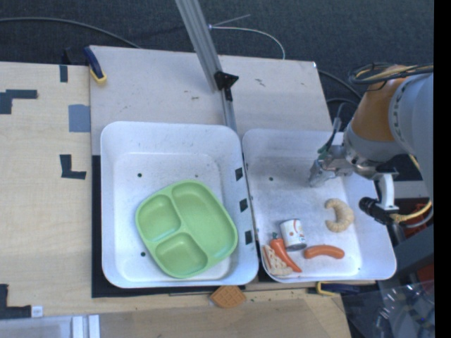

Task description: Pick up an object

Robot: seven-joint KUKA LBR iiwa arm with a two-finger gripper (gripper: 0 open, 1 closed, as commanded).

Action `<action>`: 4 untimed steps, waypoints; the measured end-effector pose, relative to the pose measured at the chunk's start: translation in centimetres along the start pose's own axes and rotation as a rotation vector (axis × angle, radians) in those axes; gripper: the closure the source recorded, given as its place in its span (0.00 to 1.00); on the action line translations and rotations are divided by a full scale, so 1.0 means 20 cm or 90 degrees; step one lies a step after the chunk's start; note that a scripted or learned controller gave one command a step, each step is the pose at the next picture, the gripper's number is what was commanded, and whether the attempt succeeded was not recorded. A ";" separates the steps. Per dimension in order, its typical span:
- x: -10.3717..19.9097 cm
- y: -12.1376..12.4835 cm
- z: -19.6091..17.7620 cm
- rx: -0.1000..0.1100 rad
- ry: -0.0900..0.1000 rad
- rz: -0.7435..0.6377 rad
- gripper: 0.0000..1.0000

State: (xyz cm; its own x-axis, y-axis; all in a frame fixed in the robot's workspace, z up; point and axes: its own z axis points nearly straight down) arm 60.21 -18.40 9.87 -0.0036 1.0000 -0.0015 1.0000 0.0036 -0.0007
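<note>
We hover low over the right bin, nothing grasped.
Our gripper has no visible load, its opening unreadable; the croissant lies just nearer the bin's front edge, unobstructed for picking.

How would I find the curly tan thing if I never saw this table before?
Look at the right white bin, the one that the grey arm's gripper reaches into. Near the bin's right side lies the croissant, a pale tan curved piece. Below it lies a straight orange-red sausage, and to its left a small can; the croissant alone is tan and bent like a crescent.
</note>
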 end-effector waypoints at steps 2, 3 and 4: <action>0.03 0.02 -0.63 -0.004 0.000 0.001 1.00; 0.03 0.02 -0.81 -0.002 0.000 0.001 1.00; 0.28 -0.08 -0.75 0.002 0.001 0.000 1.00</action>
State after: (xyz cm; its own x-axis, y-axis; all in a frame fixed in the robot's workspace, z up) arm 58.68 -12.82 24.79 -0.0042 1.0000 0.0008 1.0000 0.0042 -0.0035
